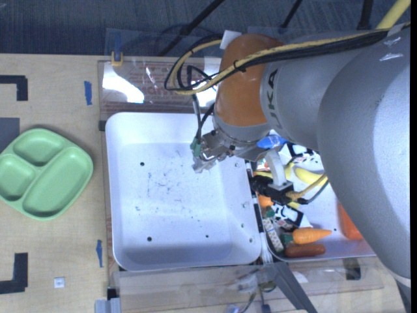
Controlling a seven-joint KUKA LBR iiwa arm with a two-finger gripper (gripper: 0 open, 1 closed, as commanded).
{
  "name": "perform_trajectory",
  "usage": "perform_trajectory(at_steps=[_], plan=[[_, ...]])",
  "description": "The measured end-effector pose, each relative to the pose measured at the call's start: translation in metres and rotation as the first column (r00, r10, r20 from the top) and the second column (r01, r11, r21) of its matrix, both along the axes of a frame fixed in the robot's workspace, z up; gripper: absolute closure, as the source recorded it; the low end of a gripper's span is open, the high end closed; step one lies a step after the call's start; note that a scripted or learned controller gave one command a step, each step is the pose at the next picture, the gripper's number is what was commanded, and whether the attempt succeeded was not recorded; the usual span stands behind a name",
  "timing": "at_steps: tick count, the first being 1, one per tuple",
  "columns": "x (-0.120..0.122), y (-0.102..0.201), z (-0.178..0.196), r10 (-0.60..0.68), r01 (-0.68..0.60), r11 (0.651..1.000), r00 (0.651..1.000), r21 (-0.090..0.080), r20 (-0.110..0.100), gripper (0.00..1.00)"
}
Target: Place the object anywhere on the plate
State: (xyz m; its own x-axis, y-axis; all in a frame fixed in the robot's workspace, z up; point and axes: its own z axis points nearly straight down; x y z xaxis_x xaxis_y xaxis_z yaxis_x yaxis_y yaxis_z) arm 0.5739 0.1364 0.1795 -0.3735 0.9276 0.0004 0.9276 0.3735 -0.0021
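A light green divided plate (44, 172) lies on the wooden bench at the far left, outside the bins. My gripper (202, 156) hangs low over the upper right part of the left white bin (163, 207), near the wall shared with the right bin. A small green bit (194, 147) shows at the gripper's left side; I cannot tell whether it is a held object or part of the tool. The right bin (326, 256) holds several toy foods, among them a yellow banana (306, 175), an orange carrot (310, 235) and a blue piece (269, 141). The arm hides much of that bin.
The grey arm with its orange band (242, 83) covers the upper right of the view. Cables (189, 70) loop behind the left bin. Blue tape marks (88, 91) and black markers (16, 87) sit on the bench near the plate.
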Motion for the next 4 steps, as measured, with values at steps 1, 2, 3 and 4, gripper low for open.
perform_trajectory(at_steps=[1, 2, 3, 4], plan=[[0.048, 0.029, -0.012, -0.022, 0.022, 1.0, 1.0, 0.0, 0.003, 1.0], [-0.01, 0.023, -0.011, 0.149, -0.149, 0.989, 0.989, 0.001, 0.0, 1.0], [-0.04, 0.074, -0.056, -0.202, 0.202, 0.979, 0.979, -0.001, -0.002, 1.0], [-0.019, 0.044, -0.052, 0.05, -0.05, 0.999, 0.999, 0.0, 0.004, 1.0]])
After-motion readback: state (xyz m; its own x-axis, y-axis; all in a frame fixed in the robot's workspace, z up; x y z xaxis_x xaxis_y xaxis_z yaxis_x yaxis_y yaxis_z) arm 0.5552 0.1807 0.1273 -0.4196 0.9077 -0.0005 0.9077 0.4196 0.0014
